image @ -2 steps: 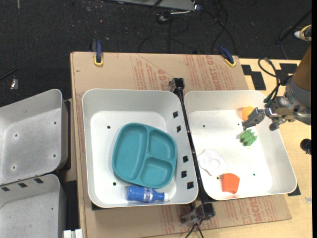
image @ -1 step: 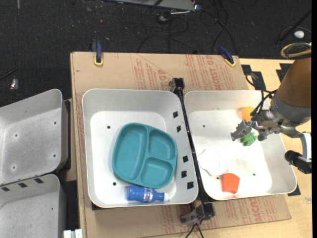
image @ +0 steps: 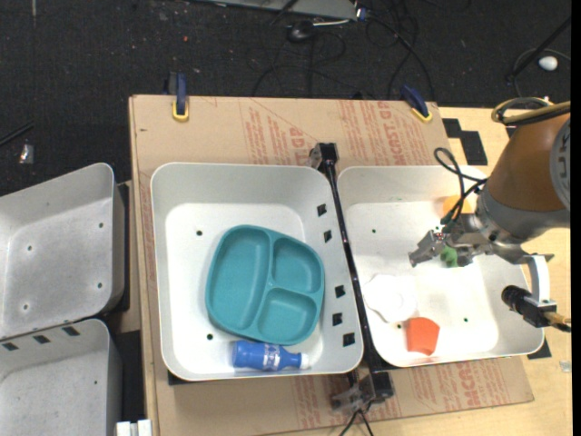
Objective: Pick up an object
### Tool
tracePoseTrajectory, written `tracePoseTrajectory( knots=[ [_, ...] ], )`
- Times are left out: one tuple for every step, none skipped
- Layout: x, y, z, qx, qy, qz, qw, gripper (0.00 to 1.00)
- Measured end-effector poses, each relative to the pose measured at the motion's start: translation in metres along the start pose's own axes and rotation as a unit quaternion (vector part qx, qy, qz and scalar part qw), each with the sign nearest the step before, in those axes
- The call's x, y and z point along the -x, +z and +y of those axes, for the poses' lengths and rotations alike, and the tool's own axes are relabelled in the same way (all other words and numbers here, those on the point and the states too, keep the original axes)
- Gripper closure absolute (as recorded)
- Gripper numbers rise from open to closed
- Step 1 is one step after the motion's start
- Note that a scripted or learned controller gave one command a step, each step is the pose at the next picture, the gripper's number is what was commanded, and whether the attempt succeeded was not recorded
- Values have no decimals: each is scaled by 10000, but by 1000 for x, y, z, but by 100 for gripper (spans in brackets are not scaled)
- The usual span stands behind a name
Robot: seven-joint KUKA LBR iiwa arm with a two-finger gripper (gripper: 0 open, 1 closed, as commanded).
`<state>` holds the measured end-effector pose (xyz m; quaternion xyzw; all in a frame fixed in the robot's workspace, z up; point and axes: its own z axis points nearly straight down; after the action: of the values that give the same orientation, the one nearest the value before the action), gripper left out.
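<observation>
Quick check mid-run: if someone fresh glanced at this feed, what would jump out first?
Probably the teal divided plastic tray filling much of the left white bin, with a blue bottle lying just below it. Then the grey and orange arm's gripper over the right bin, above an orange cup.

A small green object (image: 448,256) sits in the right part of the frame, in the upper right area of the right bin (image: 392,187). It is just beside the claw (image: 434,247); whether the claw grips it cannot be told. Its shape is unclear.
</observation>
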<state>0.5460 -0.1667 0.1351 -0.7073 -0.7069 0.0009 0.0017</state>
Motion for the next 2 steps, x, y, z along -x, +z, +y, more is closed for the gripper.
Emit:
tracePoseTrajectory(
  knots=[
    [-1,46,-1,-5,3,2,10000,0],
    [-1,33,1,22,5,-7,10000,100]
  ],
)
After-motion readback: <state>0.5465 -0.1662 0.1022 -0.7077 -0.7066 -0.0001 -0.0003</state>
